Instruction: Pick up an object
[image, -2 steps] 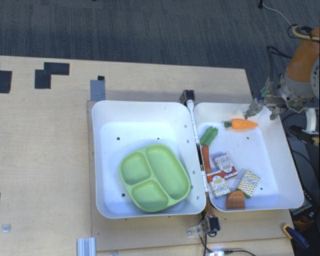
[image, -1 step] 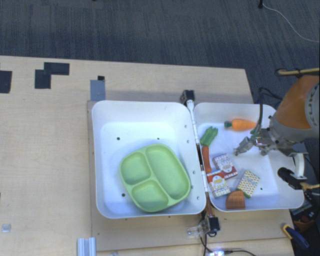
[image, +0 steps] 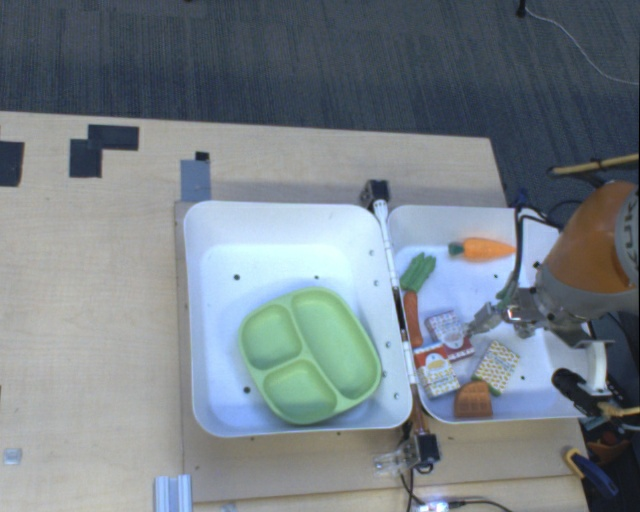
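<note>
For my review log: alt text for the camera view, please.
The gripper hangs over the right bin, among small packets, a toy carrot and a green piece. The left bin holds a green divided plate.

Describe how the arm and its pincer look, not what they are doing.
The arm enters from the right: a rounded orange band sits above a grey, cylindrical wrist section. A thin black cable curves along its upper left side. The pincer is small, metallic grey, ending in slim fingers over the right bin. Finer markings are too blurred to tell.
</note>
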